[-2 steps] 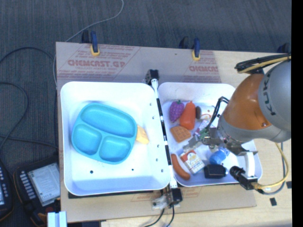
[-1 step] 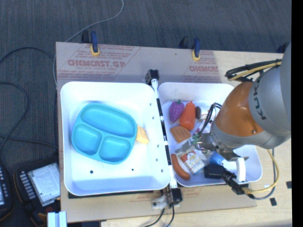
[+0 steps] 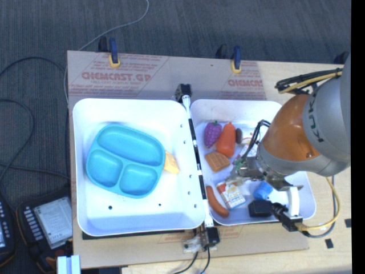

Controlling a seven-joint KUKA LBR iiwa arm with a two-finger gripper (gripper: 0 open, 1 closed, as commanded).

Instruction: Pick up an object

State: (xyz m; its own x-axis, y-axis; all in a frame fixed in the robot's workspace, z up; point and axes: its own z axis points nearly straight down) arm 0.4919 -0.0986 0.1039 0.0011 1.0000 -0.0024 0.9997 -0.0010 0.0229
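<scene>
- A purple bunch of toy grapes (image 3: 213, 132) lies near the far left corner of the right bin (image 3: 199, 141).
- An orange toy carrot (image 3: 226, 140) lies just beside the grapes, lengthwise.
- A brown waffle-textured square (image 3: 217, 161) lies flat just in front of them.
- A red-brown toy sausage (image 3: 215, 201) lies along the bin's near left wall.
- A small white-and-red carton (image 3: 232, 194) lies next to the sausage.
- A blue block (image 3: 262, 189) and a black piece (image 3: 259, 209) lie close together near the front.

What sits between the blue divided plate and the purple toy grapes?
In the camera view: a yellow wedge beside the plate, then both bins' rims, then the grapes.
</scene>
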